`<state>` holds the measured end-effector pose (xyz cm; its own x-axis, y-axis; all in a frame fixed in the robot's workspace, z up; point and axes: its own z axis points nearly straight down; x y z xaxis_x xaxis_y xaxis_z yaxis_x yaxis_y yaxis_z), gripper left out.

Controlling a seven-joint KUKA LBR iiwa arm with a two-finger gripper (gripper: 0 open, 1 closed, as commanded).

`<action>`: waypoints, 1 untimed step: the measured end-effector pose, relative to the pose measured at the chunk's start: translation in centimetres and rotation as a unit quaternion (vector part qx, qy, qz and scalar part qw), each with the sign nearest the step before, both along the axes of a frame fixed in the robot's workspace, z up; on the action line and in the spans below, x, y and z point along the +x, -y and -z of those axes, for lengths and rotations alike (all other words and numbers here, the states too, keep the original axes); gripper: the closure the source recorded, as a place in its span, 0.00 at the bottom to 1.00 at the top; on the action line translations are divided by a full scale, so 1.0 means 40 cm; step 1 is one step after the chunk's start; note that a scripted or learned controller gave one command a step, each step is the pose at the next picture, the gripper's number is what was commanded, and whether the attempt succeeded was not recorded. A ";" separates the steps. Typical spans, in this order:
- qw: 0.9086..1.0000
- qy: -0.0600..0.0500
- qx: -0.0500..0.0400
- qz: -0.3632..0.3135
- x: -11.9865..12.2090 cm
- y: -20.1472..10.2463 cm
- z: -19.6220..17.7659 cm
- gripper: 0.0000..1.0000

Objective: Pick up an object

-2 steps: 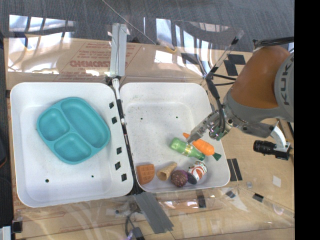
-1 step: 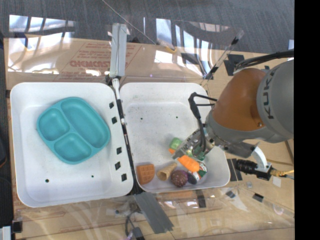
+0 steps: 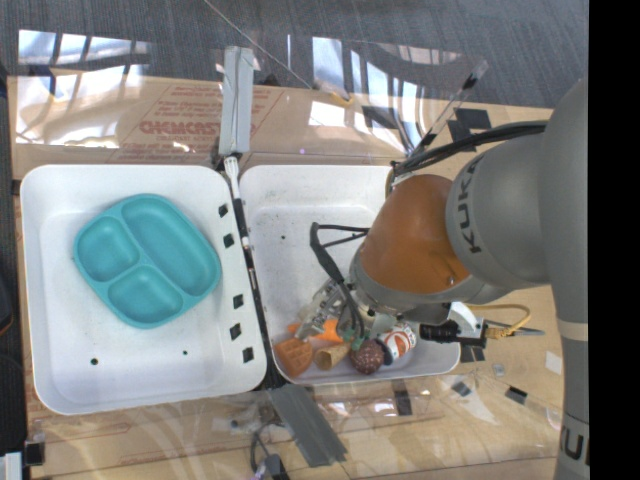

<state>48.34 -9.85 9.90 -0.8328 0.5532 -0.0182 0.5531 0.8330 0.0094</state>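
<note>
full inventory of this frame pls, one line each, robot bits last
left bin: 1, white, left half of bench
divided plate: 1, teal, three compartments, in left bin
right bin: 1, white, beside left bin
small objects: a cluster, orange, tan, dark red, white, near corner of right bin; exact count unclear
bench: 1, tan, under both bins
arm: 1, grey with orange band, reaching in from the right over right bin
gripper: 1, metallic, down among the small objects; nothing visibly between its fingers
</note>
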 end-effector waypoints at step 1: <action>0.999 -0.009 0.002 0.051 0.072 -0.011 0.016 1.00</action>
